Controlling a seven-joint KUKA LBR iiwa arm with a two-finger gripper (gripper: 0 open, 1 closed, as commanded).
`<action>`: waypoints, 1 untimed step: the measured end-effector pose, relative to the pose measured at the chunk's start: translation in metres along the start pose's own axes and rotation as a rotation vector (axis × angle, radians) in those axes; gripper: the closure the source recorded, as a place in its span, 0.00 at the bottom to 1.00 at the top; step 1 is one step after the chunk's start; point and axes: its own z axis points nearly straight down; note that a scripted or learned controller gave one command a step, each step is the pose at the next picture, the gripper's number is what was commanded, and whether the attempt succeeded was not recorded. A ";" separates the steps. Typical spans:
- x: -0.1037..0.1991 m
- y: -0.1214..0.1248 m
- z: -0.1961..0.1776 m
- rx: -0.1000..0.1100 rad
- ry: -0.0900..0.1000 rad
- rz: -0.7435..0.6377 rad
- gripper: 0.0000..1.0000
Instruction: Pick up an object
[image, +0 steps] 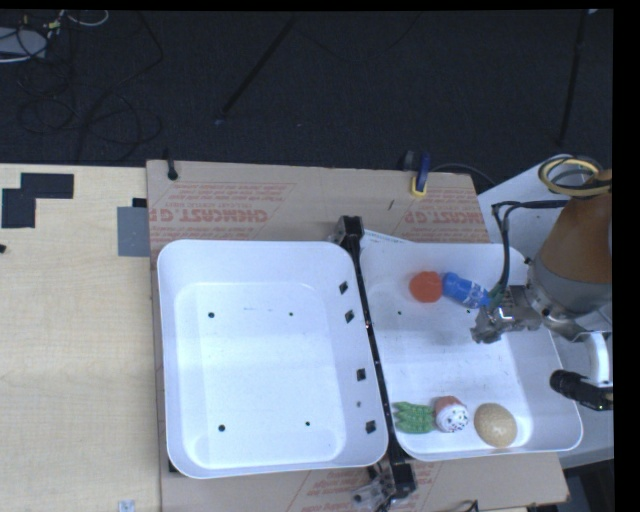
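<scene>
The bench carries two shallow white bins side by side. The left bin has nothing for the arm to take; the right bin holds everything.

Along the right bin's 6 o'clock edge lie three things in a row — a green object, just beside it a white and red ball, then a tan egg-shaped object. Toward 12 o'clock sit an orange ball and, touching or nearly touching it at its 3 o'clock side, a blue object. One of each, so five things in all.

The gripper is at the bin's 3 o'clock side, just beside the blue object's right end. Whether it is spread or pressed together cannot be told, and nothing visibly sits in it.

The step in hand looks like an approach to the blue object, the nearest candidate. To do it well, I would centre the gripper over the object's middle rather than its end, cross its narrow width, and descend straight — a skewed approach could nudge it into the orange ball and roll both away.
</scene>
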 end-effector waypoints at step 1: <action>-0.001 -0.002 0.002 0.004 0.001 0.003 0.00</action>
